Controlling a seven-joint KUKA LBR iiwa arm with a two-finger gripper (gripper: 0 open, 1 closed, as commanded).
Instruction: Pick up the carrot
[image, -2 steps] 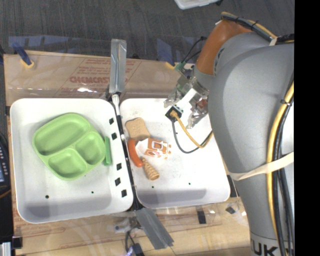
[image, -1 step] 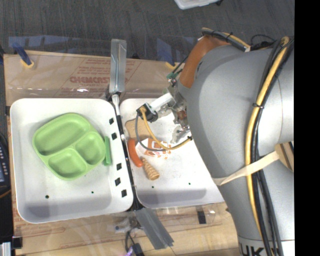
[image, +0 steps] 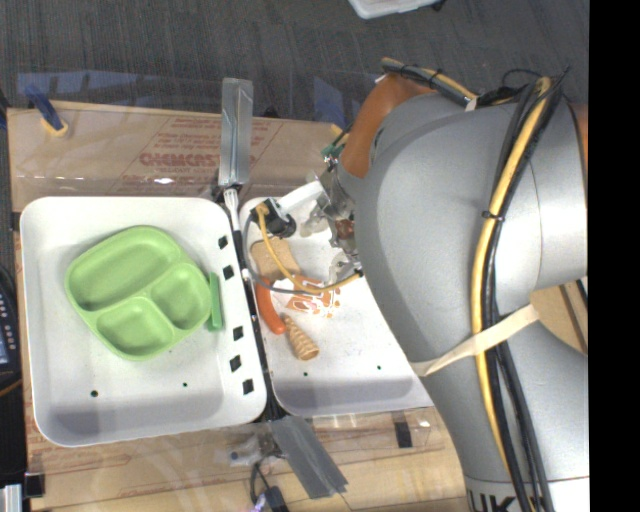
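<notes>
- Looming nearest the lens, the grey arm (image: 470, 250) is reaching in from the right and covering much of the right bin (image: 350, 375).
- Lying in that right bin, close against its left wall, the carrot (image: 268, 308) is resting as a slim orange-red stick, pointing roughly along the wall.
- Nothing is lifting it: it is sitting on the bin floor, apart from the gripper, so the pick is not yet done.
- Just below and right of the carrot, a tan cone-like toy (image: 302, 343) is lying, touching or nearly touching the carrot's lower end.
- Just above the carrot, a tan bread-like piece (image: 270, 258) is sitting, with a small orange-and-white item (image: 315, 302) beside it to the right.
- Hovering over the upper part of the bin, the gripper (image: 335, 235) is working near the tan piece rather than over the carrot; I cannot tell its opening, since the wrist is crowding the view.
- Judging from this, what is left is to shift down towards the carrot, close on it and raise it.
- Further out, the left bin (image: 60, 400) is holding a green divided plate (image: 140, 290), and both bins are sitting on the counter (image: 120, 150).
</notes>
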